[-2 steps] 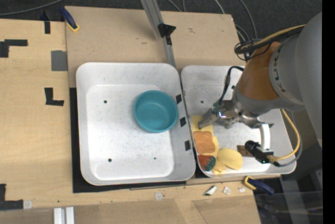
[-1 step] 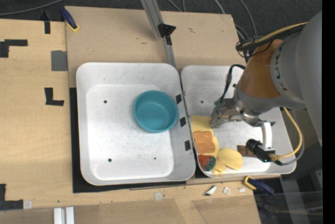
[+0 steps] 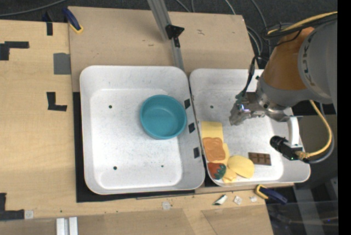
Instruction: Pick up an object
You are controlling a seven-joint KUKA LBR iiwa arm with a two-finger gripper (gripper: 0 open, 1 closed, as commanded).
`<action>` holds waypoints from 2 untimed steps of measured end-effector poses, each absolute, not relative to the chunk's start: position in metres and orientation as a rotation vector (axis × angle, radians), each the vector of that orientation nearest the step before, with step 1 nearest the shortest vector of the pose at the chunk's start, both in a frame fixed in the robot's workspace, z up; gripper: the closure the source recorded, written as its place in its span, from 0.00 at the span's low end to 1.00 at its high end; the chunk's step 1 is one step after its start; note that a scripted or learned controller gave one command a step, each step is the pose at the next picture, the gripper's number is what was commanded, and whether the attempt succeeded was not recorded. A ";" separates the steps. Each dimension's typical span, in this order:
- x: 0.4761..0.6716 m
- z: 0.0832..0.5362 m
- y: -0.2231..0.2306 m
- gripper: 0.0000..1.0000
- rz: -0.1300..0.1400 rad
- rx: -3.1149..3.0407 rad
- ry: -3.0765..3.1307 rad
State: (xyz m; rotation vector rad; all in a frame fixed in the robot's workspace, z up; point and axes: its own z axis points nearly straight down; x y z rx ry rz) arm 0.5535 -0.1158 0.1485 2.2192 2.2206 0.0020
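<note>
Pincer (image 3: 239, 115) hovers over right bin (image 3: 219, 83), jaw state cannot tell, nothing visibly held. Yellow block (image 3: 212, 130) at its 8 o'clock, ungrasped. Pick pending.

No legible text, label, brand, number or sign is found anywhere in the camera view. The worktop (image 3: 33, 118) bears black tape marks left of the left bin (image 3: 98, 173), but these form no readable characters. The objects in the right bin (image 3: 219, 85) carry no readable printing.
</note>
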 end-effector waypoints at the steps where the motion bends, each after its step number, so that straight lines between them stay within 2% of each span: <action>1: 0.551 0.195 -0.124 1.00 0.002 2.219 2.220; 2: 0.546 0.241 -0.129 1.00 0.003 2.218 2.221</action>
